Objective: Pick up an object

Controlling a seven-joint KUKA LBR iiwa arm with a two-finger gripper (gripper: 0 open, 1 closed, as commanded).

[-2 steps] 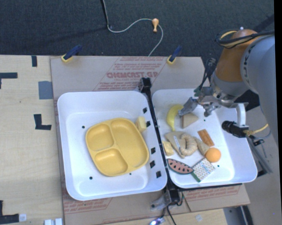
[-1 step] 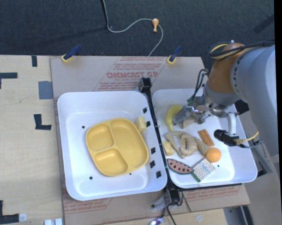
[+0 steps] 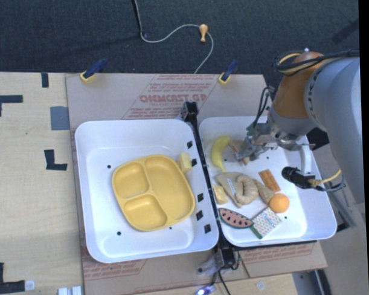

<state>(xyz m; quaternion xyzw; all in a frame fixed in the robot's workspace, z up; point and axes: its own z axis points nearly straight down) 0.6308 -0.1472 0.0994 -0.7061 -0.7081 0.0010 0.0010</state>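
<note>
Brown cardboard under the two bins carries red printing, partly readable as "CHEMCAST GP". In the left white bin lies a yellow three-compartment plastic plate. The right white bin holds a yellow banana, a tan twisted pretzel, an orange cracker, a small orange ball, a watermelon slice and a small patterned packet. The gripper sits low just beside the banana; whether its fingers are spread or pinching cannot be told.
</note>
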